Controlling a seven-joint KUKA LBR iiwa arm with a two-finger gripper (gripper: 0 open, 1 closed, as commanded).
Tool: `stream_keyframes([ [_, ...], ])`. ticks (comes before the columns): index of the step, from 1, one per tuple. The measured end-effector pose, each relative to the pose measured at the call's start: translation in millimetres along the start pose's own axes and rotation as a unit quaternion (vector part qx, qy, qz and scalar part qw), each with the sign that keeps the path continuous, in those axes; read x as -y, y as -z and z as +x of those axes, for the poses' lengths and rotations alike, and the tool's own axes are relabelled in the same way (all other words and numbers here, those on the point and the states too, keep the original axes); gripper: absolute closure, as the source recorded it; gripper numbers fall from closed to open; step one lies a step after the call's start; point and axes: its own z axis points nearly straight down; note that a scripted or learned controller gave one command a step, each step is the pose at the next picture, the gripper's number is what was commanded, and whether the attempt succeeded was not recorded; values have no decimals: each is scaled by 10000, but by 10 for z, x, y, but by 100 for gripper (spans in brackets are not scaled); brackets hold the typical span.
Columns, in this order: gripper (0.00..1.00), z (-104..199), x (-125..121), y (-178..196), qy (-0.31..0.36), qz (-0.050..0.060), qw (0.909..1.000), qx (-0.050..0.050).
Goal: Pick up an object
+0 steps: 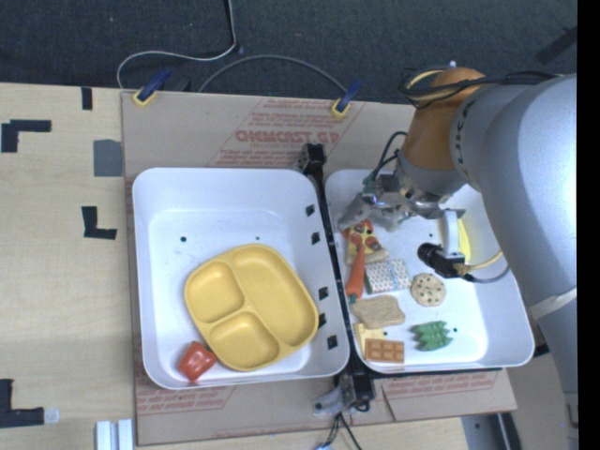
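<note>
Seemingly the gripper point(367, 206) hangs just above the carrot point(356, 268); grip unclear.

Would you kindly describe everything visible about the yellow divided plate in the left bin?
The yellow plate is a rounded-square tray with three moulded compartments, looking like smooth matte plastic. Nothing lies in its compartments. It lies flat on the floor of the left bin, turned at an angle, toward the near right part. A small red object sits against its near left edge.
</note>
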Motion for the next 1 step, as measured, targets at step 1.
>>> stream_keyframes([
  [1, 100, 5, -3, 103, 1, -4, 10000, -4],
])
